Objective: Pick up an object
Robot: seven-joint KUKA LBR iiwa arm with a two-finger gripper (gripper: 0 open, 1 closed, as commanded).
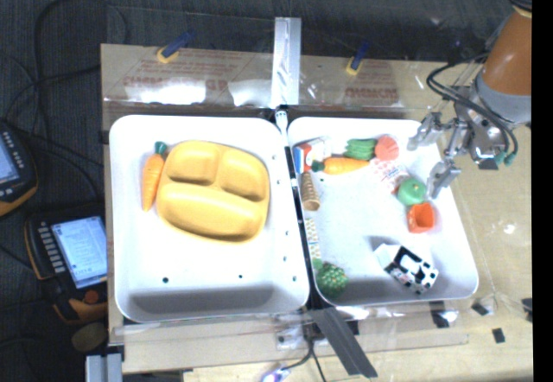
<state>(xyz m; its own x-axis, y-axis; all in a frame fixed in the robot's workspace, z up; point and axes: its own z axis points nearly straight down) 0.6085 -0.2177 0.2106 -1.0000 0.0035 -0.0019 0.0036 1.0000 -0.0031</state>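
Toys lie scattered in the right bin (467, 264): an orange cup-like piece (422, 216) and a green round piece (411, 191) near the bin's right wall, a red piece (385, 148), a green leafy piece (361, 148) and a small carrot (345, 166) toward the far side, a brown corn-like stick (309, 191) along the left wall, a green bumpy ball (330, 276) at the near left corner, and a black-and-white block (409, 268) near the front right. None of them sits between the end effector's fingers.

The end effector (442, 152) hangs over the right bin's far right corner, just above and beside the green round piece. Its two fingers are spread apart, with nothing between them. The orange band (510, 50) of the arm (503, 99) shows above it.

The left bin (130, 276) holds a large yellow tray-shaped toy (212, 190) with a carrot (152, 177) lying just beside its left edge.

Faint reddish printing on the clear sheet (173, 78) behind the bins, on the tabletop (510, 225), is too blurred to read. A small screen device (78, 249) lies left of the bins; its text is illegible.
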